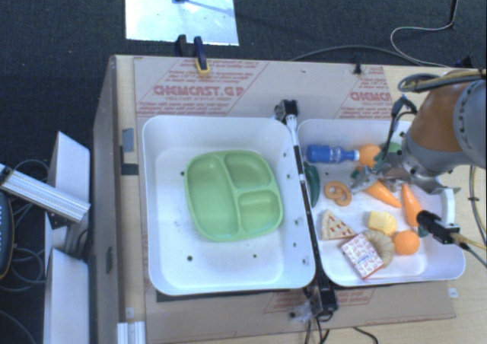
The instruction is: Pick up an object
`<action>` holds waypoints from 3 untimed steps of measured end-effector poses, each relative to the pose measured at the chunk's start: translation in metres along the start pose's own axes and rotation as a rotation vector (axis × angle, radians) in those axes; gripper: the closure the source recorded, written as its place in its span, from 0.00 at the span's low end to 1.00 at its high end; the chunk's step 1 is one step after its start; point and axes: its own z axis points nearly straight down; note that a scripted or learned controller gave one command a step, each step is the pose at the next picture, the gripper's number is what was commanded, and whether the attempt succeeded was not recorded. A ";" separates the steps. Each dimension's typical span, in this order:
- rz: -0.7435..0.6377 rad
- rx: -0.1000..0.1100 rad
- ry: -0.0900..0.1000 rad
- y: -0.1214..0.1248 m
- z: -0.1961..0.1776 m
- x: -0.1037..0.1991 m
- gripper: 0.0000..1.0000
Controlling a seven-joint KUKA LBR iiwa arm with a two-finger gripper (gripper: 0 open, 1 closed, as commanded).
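In the camera view the gripper is hanging low over the right bin, just beside a pretzel and a carrot; its grasp I cannot tell; a green divided plate is lying in the left bin; a blue bottle is lying at the right bin's far side.

A green plate with three parts sits in the left white bin. Both bins rest on a brown bench with red letters. A shiny sheet lies on the dark floor behind.
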 end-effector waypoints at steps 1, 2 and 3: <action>-0.001 -0.002 0.000 0.001 -0.011 0.000 1.00; 0.001 0.000 0.000 0.021 0.000 0.060 1.00; -0.001 -0.001 0.001 0.044 -0.100 0.119 1.00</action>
